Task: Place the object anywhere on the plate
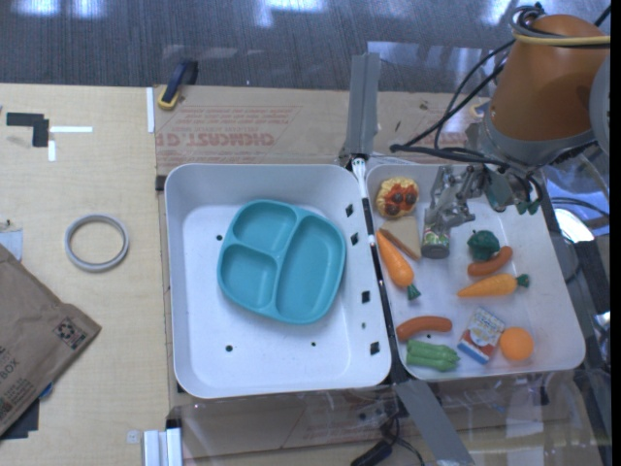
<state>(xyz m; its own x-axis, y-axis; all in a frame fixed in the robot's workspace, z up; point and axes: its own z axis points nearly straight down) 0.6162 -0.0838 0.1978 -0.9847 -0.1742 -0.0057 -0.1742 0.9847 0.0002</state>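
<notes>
Teal three-compartment plastic plate [282, 260] in left white bin [194, 357], metal two-finger gripper [441, 223] low in right white bin [563, 328], fingers closed around small grey can [436, 244], beside orange carrot [396, 259]

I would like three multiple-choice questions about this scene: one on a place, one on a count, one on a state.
1. Which bin holds the teal plate?
A. the left bin
B. the right bin
C. neither bin

2. How many compartments does the plate have?
A. two
B. three
C. five

3. What is the plate's state?
A. food is piled on it
B. it is upside down
C. nothing lies on it

Answers:
1 A, the plate lies alone in the left bin.
2 B, ridges divide it into two small sections and one long section.
3 C, the food items, such as the carrot and the orange, all lie in the right bin, where the hand is.
</notes>
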